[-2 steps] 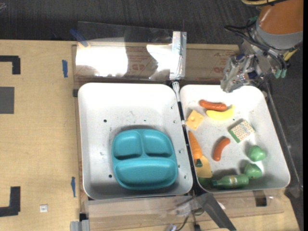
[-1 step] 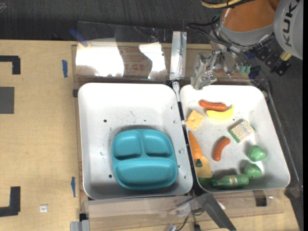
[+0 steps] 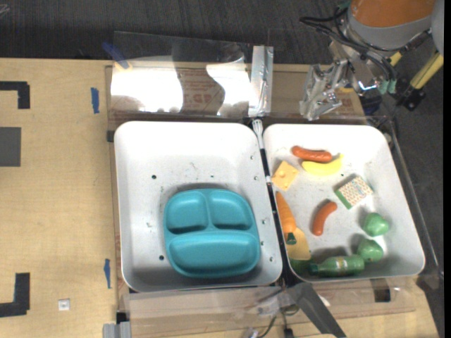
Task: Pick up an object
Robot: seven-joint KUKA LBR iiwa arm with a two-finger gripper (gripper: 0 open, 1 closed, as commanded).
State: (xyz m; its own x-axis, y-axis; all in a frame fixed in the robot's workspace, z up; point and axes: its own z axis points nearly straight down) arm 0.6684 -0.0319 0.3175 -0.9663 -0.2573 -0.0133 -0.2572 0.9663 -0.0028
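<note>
The right bin (image 3: 394, 189) holds several toy foods: a red sausage (image 3: 311, 153) beside a yellow banana (image 3: 322, 165), a yellow cheese block (image 3: 285, 175), an orange carrot (image 3: 285, 215), a second red sausage (image 3: 323, 217), a small green and white box (image 3: 353, 191), two green vegetables (image 3: 375, 224) (image 3: 370, 250) and a green bottle (image 3: 337, 265) lying at the near wall. My gripper (image 3: 319, 106) hangs above the bench just beyond the right bin's far edge, higher than all the items. Its metal fingers stand open with nothing between them.
A teal divided plate (image 3: 210, 231) lies in the left bin (image 3: 141, 160). A clear plastic sheet and a metal strip (image 3: 261, 79) lie behind the bins. Cables and the arm's orange band (image 3: 387, 5) are at the upper right.
</note>
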